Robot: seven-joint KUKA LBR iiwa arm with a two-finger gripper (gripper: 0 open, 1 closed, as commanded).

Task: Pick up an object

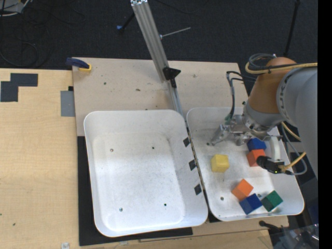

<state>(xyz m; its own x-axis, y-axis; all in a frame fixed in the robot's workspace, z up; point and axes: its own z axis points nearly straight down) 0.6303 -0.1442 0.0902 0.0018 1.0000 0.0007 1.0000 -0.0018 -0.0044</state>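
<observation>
In the right bin (207, 119), my gripper (215, 139) hangs low over the upper left part of the floor, with the arm's orange band (267, 90) behind it to the right. A yellow cube (220, 163) lies just below and slightly right of the gripper, apart from it. A blue cube (256, 143) and a red-orange block (255, 157) sit close to the wrist on the right. Near the front of the bin lie an orange cube (241, 188), a second blue cube (251, 204) and a green cube (272, 200). Nothing shows held at the gripper's tip.
The left bin (96, 139) stands beside the right one, with black clips (191, 164) along the shared rim. A slanted aluminium bar (153, 38) rises behind the bins. Cables (232, 92) loop near the wrist. A blue-and-yellow clamp (79, 64) sits at the bench's far left corner.
</observation>
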